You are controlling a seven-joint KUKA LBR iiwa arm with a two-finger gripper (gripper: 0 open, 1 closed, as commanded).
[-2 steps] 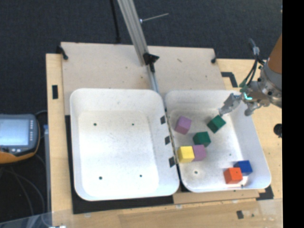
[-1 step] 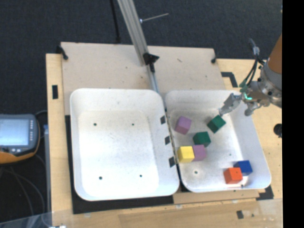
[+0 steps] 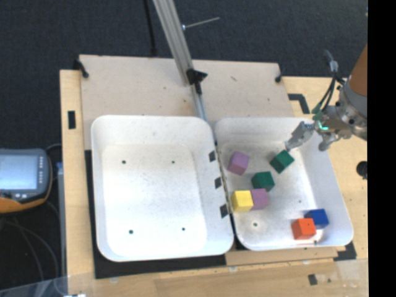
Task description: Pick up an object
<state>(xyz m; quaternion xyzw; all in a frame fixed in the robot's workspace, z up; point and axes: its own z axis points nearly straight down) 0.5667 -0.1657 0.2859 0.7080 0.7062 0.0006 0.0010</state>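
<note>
Fingers (image 3: 310, 138) spread above right bin's (image 3: 337, 190) far rim.

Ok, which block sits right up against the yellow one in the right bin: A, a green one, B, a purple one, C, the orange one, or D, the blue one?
B: the yellow block touches a purple block on its right side, in the right bin.

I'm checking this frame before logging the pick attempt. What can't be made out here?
- Gripper: small and blurred in the camera view; its grip on the tilted green block is unreadable.
- Arm: cut off by the right edge.
- White item beside the orange block: mostly hidden, too small to identify.
</note>
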